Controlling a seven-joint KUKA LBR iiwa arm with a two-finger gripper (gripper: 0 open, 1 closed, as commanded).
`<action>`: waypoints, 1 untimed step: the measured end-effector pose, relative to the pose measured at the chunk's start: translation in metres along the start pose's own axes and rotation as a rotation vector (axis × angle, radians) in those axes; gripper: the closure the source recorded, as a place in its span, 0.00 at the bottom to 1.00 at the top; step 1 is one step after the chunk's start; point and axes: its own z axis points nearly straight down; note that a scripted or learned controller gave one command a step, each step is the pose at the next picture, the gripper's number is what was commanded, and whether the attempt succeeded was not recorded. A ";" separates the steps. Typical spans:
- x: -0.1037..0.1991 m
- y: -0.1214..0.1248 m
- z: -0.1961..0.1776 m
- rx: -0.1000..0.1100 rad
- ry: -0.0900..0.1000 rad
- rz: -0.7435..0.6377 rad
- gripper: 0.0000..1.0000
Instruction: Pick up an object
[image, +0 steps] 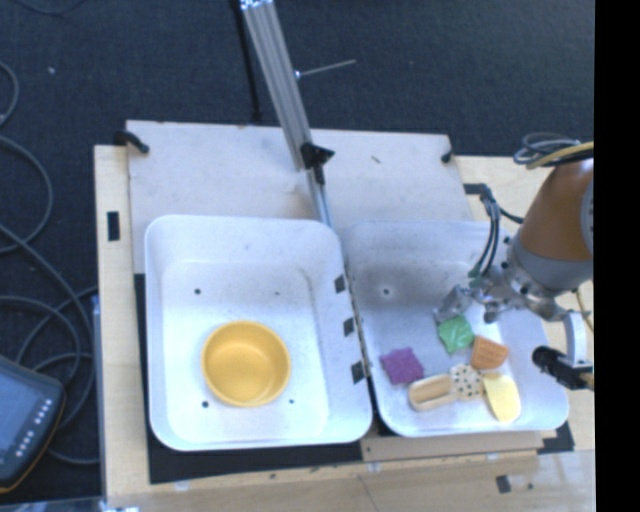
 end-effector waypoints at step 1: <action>-0.001 0.000 0.045 -0.005 -0.002 0.001 0.00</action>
